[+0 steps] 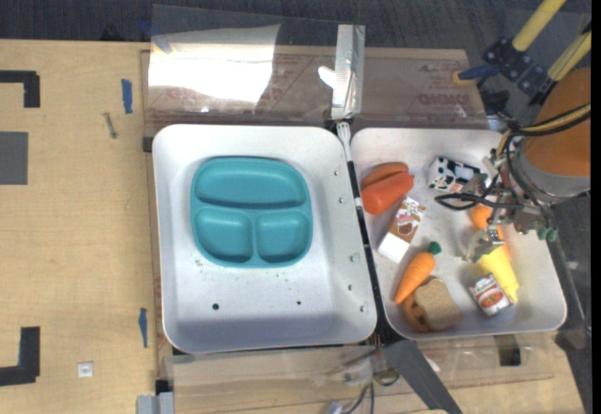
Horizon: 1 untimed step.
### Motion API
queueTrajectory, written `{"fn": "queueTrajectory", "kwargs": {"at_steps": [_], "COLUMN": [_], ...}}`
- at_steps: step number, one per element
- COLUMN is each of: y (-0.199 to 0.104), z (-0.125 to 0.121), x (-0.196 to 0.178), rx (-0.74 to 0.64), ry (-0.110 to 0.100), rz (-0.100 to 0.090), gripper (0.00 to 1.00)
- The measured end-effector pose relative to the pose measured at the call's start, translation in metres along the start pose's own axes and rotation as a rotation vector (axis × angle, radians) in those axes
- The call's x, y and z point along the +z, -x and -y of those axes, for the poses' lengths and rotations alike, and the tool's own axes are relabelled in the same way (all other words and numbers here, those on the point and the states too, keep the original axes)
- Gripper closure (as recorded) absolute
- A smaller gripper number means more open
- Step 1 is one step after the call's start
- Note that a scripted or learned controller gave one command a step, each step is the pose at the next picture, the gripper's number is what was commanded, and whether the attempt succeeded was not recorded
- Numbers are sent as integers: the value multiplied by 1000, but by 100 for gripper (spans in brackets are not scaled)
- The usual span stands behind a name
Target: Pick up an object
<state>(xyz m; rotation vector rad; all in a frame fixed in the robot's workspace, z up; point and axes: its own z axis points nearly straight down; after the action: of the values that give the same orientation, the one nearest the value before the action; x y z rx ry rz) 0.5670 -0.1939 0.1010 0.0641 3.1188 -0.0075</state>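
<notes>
Several toys crowd the right bin (554, 304), the gripper (495, 215) low among them beside the yellow corn (500, 268); finger state indeterminable, approach step judged, next a confirmed closure and lift.

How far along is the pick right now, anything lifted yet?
Nothing looks lifted. The tool is down in the right bin, among the toys near the yellow corn; its grip is unclear. The carrot, the orange sausage and the small can lie on the bin floor. Grasp and lift remain.
</notes>
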Motion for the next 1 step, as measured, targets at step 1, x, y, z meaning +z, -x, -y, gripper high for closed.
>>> {"fn": "queueTrajectory", "kwargs": {"at_steps": [1], "y": [3], "z": [0], "x": [-12], "rx": [0], "ry": [-3], "rz": [10], "gripper": [100]}}
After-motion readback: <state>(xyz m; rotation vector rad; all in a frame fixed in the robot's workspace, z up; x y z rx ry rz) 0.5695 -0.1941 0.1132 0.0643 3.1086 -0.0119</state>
